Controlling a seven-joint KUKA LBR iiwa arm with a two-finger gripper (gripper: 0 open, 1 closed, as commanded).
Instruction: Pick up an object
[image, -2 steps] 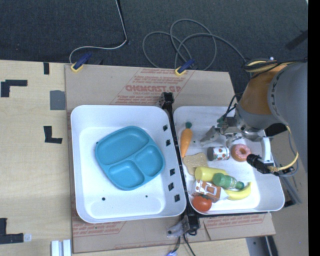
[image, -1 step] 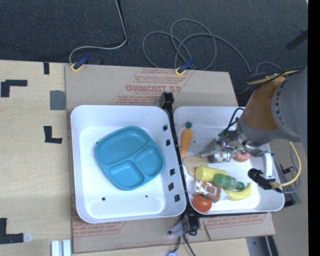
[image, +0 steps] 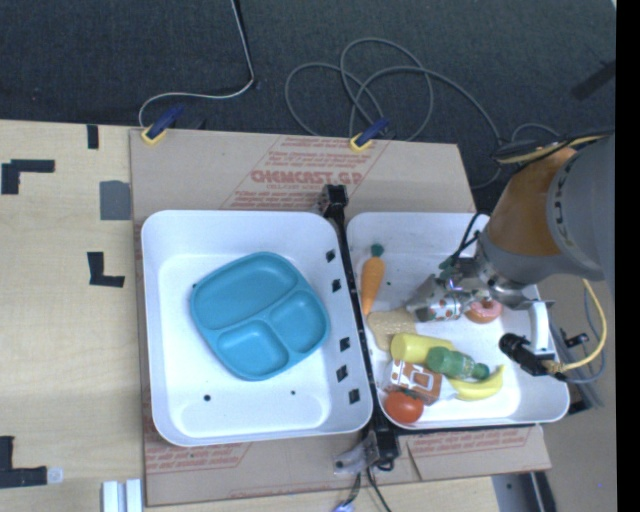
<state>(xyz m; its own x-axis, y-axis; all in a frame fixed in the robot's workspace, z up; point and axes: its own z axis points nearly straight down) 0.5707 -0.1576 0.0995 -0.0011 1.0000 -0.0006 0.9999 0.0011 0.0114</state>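
My hand (image: 437, 300) hung low in the right bin (image: 520, 405), near its centre. A carrot (image: 370, 281) lay at nine o'clock from it, against the divider. At six o'clock sat a yellow-and-green bottle (image: 436, 354), with a banana (image: 478, 386) at five o'clock and a tomato (image: 403, 407) by the near rim. The left bin (image: 170, 400) held a blue divided plate (image: 259, 314). Both bins rested on cardboard (image: 300, 175) on the bench (image: 60, 330).
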